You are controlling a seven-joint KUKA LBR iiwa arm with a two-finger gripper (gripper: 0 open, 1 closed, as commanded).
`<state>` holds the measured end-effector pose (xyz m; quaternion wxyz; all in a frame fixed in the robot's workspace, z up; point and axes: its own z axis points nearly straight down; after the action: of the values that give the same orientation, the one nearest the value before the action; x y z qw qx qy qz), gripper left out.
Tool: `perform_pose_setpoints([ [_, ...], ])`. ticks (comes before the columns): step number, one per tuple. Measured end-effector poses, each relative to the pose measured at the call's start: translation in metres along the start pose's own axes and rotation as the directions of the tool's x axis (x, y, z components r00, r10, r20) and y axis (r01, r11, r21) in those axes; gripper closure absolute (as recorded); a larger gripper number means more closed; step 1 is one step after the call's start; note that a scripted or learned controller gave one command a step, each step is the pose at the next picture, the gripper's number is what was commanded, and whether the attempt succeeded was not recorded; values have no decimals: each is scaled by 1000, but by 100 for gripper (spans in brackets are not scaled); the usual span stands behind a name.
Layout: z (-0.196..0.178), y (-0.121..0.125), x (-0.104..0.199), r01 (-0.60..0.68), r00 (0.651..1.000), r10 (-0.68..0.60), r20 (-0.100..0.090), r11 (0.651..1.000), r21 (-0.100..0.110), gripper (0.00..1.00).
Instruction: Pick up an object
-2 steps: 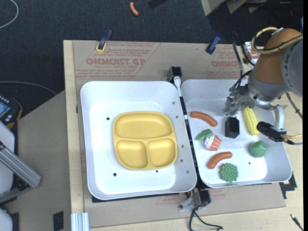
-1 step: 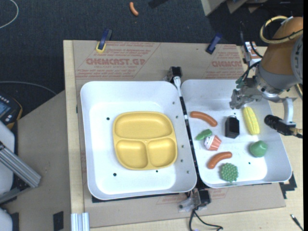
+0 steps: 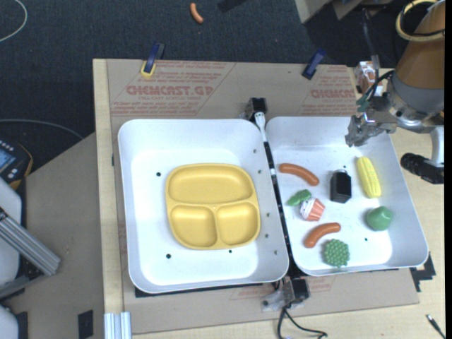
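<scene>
The right bin [image 3: 314,138] holds several toy foods: a yellow corn cob [image 3: 367,176], a black block [image 3: 340,186], a sausage [image 3: 298,172], a second sausage [image 3: 322,234], a red-and-green strawberry [image 3: 309,207], a green broccoli [image 3: 335,252] and a round green fruit [image 3: 379,218]. My gripper [image 3: 360,129] hangs over the bin's far right part, just beyond the corn cob and apart from it. I see nothing held under it.
The left bin [image 3: 141,154] holds a yellow divided plate [image 3: 212,205]. A black divider clip [image 3: 258,108] sits between the bins at the far edge. Blue clamps [image 3: 151,58] pin the cardboard base. The orange-banded arm [image 3: 424,62] enters at the upper right.
</scene>
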<state>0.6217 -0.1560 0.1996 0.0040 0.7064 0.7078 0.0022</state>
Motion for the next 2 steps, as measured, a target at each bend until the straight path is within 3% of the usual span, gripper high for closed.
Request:
perform_pose_setpoints([
  [1,-28,2,0,0,1000,0,0,1000,2,100],
  [2,-35,-10,50,4,1000,-4,-5,1000,9,100],
])
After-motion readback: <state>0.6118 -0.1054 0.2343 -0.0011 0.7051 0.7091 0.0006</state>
